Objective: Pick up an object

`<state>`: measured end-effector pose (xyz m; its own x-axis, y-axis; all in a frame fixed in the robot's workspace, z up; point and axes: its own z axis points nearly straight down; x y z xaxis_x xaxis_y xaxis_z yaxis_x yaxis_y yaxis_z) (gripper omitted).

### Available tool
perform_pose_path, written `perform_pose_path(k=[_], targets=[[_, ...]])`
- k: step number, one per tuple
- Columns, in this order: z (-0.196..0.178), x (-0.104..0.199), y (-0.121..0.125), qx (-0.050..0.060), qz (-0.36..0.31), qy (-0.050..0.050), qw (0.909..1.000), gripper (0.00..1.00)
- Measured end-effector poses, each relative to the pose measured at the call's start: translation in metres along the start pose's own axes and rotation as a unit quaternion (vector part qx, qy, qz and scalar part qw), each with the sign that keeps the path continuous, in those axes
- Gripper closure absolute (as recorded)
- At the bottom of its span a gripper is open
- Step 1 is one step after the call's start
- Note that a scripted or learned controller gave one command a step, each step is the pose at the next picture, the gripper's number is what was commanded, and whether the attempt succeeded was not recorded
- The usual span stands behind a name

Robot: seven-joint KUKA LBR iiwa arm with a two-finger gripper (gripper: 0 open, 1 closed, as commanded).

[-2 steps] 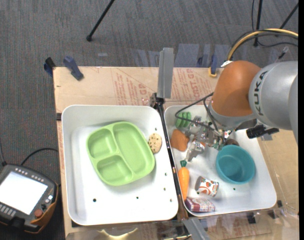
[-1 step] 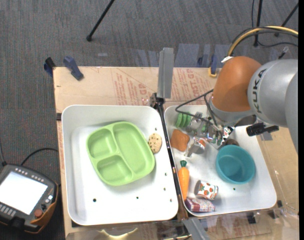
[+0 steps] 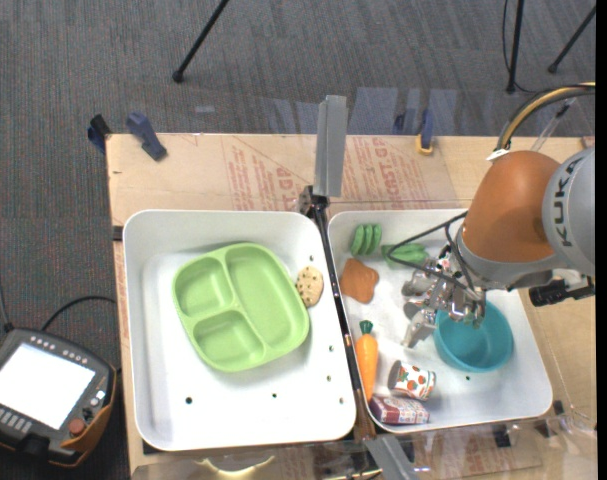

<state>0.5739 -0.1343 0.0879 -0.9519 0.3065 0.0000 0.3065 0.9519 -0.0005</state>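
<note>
Looking down on the bench [image 3: 213,173], we see two white bins side by side. The left bin [image 3: 153,268] holds a green divided plate [image 3: 241,306] with a cookie [image 3: 309,286] just beside its right rim. The right bin [image 3: 528,388] holds a green pea pod [image 3: 365,238], an orange slice-like piece [image 3: 360,281], a carrot [image 3: 367,363], a small printed cup [image 3: 413,379], a small carton [image 3: 399,410] and a teal bowl [image 3: 478,340]. The arm [image 3: 513,218] reaches in from the right; its claw [image 3: 428,313] hangs over the right bin at the bowl's left rim. We cannot tell how the claw stands, and nothing is seen clamped in it.
</note>
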Motion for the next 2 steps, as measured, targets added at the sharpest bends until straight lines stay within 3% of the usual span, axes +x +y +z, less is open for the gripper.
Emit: perform_pose_path(k=[2], targets=[[0.0, -0.012, -0.023, -0.001, -0.004, -0.001, 1.0, 0.0]])
